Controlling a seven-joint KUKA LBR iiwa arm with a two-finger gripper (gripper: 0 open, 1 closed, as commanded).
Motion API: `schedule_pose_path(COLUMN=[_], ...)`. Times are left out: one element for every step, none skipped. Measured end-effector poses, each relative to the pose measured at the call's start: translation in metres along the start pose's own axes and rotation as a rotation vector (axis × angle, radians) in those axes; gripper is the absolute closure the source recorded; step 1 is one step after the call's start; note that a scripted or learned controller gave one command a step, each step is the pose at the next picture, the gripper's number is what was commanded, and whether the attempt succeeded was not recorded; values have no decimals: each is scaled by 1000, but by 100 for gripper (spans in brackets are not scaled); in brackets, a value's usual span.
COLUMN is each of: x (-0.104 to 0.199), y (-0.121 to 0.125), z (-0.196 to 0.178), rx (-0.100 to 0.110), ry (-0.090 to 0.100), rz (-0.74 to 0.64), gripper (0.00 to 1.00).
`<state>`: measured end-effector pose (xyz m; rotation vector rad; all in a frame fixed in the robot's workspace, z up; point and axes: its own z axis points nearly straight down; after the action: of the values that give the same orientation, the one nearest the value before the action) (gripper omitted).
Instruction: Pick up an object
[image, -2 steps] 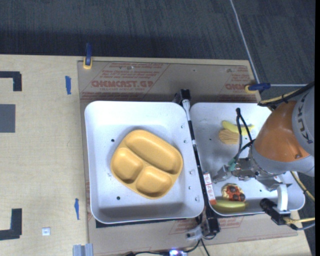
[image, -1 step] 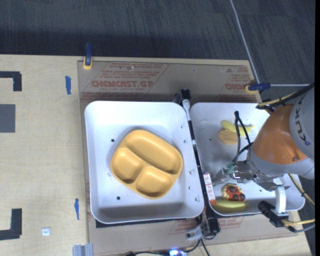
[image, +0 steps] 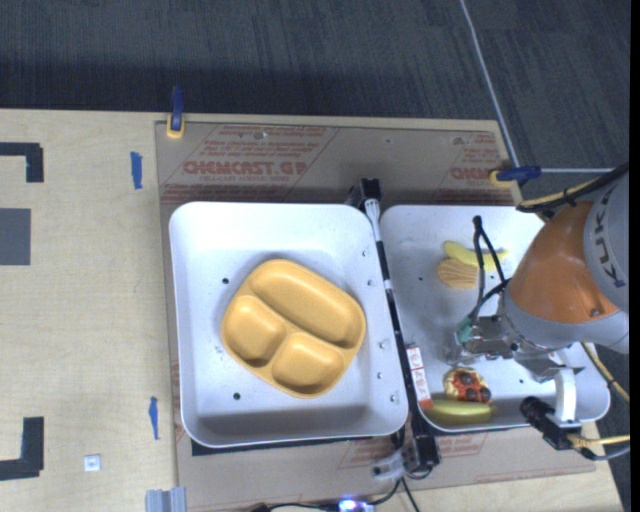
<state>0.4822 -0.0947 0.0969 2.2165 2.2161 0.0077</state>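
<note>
Grey-and-orange arm's claw (image: 478, 345) hovers above a small red-patterned toy (image: 466, 383) near the right white bin's (image: 430, 235) front edge; nothing lifted yet.

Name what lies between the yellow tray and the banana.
In the camera view, the bins' adjoining walls separate the yellow tray from the banana.

Yellow-orange divided tray (image: 292, 326); white bins (image: 200, 300); yellow banana (image: 458, 409); red-and-yellow patterned toy (image: 466, 384); grey arm (image: 570, 285) with orange band; tan bench (image: 80, 300).
</note>
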Motion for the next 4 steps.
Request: schedule_pose_path(x=[0, 1, 0, 0], y=[0, -2, 0, 0], z=[0, 11, 0, 0], rx=[0, 7, -1, -1], ry=[0, 2, -1, -1], rz=[0, 0, 0, 0], gripper=[0, 0, 100, 0])
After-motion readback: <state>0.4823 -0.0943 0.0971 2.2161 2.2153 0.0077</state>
